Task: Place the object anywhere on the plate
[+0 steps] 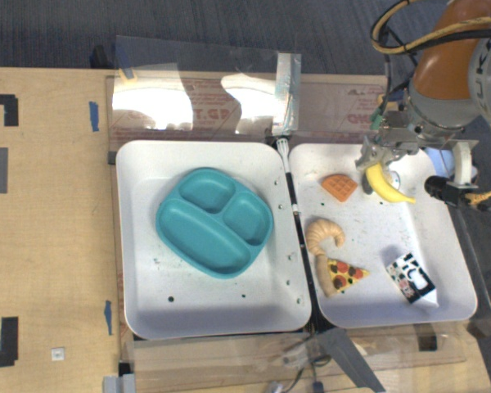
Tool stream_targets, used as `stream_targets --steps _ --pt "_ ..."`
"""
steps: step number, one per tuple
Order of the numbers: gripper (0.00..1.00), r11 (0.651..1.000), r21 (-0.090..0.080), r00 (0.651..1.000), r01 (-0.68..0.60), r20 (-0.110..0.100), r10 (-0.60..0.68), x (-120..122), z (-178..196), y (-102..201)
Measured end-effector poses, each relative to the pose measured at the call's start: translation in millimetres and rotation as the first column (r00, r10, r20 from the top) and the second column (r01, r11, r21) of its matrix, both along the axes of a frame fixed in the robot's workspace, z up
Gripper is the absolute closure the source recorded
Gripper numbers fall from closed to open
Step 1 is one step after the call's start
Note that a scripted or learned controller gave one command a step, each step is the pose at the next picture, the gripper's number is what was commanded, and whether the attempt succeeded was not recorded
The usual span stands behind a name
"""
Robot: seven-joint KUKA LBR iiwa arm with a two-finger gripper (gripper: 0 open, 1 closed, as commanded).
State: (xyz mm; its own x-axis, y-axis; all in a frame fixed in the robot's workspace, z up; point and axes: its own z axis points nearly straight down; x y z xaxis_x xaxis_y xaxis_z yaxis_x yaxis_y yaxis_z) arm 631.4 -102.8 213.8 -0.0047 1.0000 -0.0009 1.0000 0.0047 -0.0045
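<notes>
A: What is obscured?
B: The gripper partly covers the banana in the right bin; its grip cannot be determined.
A: Surroundings?
B: Waffle, croissant, pizza slice; the plate is seen in the left bin.

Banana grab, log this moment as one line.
gripper over right bin | at banana | grasp unconfirmed | plate in left bin, no food on it
</notes>
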Motion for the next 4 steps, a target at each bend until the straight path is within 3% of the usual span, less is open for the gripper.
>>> stream_targets --steps 1,2,3,4 --pt "1.00 1.000 0.003 1.000 -0.002 -0.004 0.002 -1 -34 74" --pt "1.00 1.000 0.002 1.000 -0.001 -0.001 0.001 -24 -26 128" --pt "1.00 1.000 0.002 1.000 -0.001 -0.006 0.001 -40 -72 208" --pt "0.00 1.000 0.002 1.000 0.002 -0.002 -0.002 -38 -70 205"
